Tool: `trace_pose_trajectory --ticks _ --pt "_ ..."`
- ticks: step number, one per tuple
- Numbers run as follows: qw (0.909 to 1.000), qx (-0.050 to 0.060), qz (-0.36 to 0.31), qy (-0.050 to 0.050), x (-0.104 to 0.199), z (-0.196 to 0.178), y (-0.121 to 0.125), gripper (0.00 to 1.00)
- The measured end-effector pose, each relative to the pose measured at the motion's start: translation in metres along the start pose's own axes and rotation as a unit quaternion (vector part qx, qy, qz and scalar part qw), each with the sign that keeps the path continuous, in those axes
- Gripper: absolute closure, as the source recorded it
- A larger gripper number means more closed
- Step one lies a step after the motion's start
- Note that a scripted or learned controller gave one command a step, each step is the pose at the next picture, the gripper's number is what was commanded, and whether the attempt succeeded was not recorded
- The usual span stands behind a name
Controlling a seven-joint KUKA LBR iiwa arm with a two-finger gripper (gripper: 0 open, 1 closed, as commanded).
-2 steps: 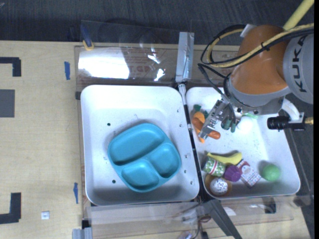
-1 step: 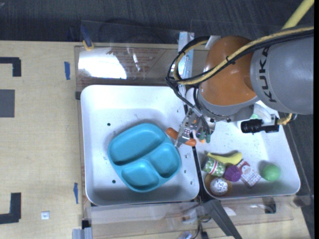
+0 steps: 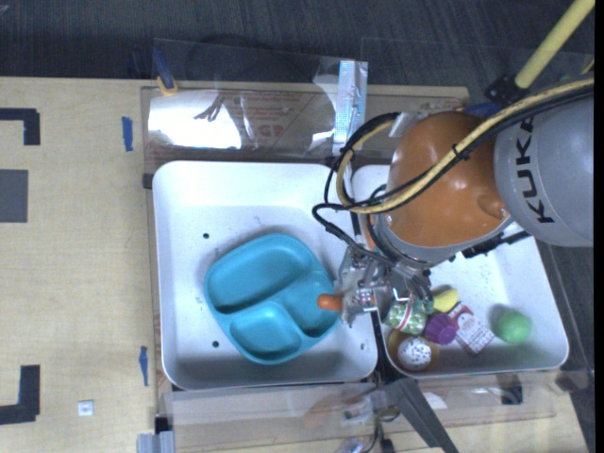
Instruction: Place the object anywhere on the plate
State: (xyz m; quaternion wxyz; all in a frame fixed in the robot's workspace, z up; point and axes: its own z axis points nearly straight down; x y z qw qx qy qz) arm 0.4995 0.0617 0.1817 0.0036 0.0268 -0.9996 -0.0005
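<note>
We look down on a pale wooden desk point(image 3: 75, 253) with black corner marks, set on dark carpet, and on it two shallow white bins side by side: the left bin point(image 3: 189, 196) and the right bin point(image 3: 547, 338). In the left bin lies a sky-blue plastic plate with three compartments point(image 3: 264, 295), tilted slightly in the tray. The grey arm with its orange band point(image 3: 444, 192) comes in from the right and bends down over the wall between the bins, yellow and black cables looping around the wrist. Its gripper point(image 3: 351, 300) hangs at the plate's right edge, and just beside the metal fingers point(image 3: 363, 297) we see a small orange object point(image 3: 327, 301) at the plate's rim; we cannot tell whether the fingers are closed on it or merely next to it, since the wrist and hardware crowd that spot. In the right bin, partly hidden under the arm, sit a green ball point(image 3: 513, 327), a purple piece point(image 3: 442, 327), a yellow piece point(image 3: 444, 299) and a speckled white round thing point(image 3: 415, 353), close together and hard to identify further.
</note>
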Motion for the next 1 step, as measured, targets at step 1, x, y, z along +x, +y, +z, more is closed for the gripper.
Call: trace_pose_trajectory --ticks 1 --pt "1.0 0.0 0.0 0.0 0.0 -0.0001 0.0 0.0"
